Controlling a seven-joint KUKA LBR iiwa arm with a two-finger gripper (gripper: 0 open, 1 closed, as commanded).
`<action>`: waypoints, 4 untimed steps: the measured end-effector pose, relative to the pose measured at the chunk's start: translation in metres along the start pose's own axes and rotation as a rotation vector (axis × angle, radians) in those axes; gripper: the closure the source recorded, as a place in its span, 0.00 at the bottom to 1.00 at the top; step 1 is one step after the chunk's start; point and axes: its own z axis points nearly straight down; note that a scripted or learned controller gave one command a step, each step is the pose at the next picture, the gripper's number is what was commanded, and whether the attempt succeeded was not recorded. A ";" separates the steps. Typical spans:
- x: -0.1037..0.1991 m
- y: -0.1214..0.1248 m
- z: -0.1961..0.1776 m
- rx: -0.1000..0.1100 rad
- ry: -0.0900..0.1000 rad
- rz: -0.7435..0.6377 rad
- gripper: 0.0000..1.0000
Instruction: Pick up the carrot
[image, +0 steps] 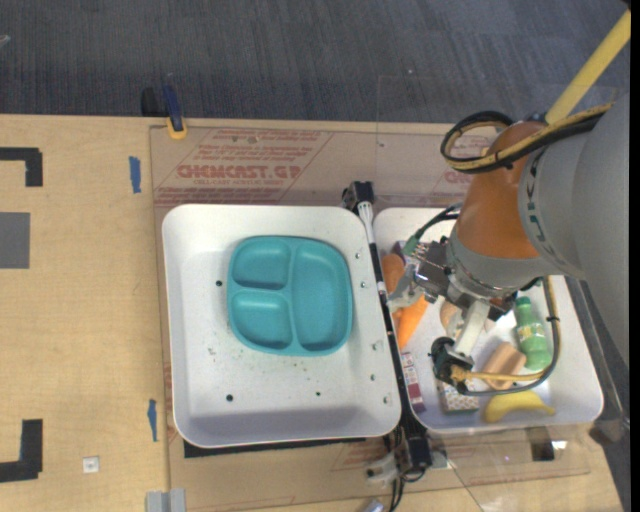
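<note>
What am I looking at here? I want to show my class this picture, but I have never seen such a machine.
This is one camera fixed above a workbench, looking down at a slant. The grey and orange shape on the right is a robot arm; its claw hangs low inside the right white bin. That bin holds toy food: an orange carrot by its left wall, a green bottle and a yellow banana. The left white bin holds a teal divided plate. The carrot lies apart from the claw, so it is not held.
</note>
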 end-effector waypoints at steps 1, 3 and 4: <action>0.000 0.000 0.000 0.000 0.000 0.000 0.00; 0.000 0.000 0.000 0.000 0.000 0.000 0.00; 0.000 0.000 0.000 0.000 0.000 0.000 0.00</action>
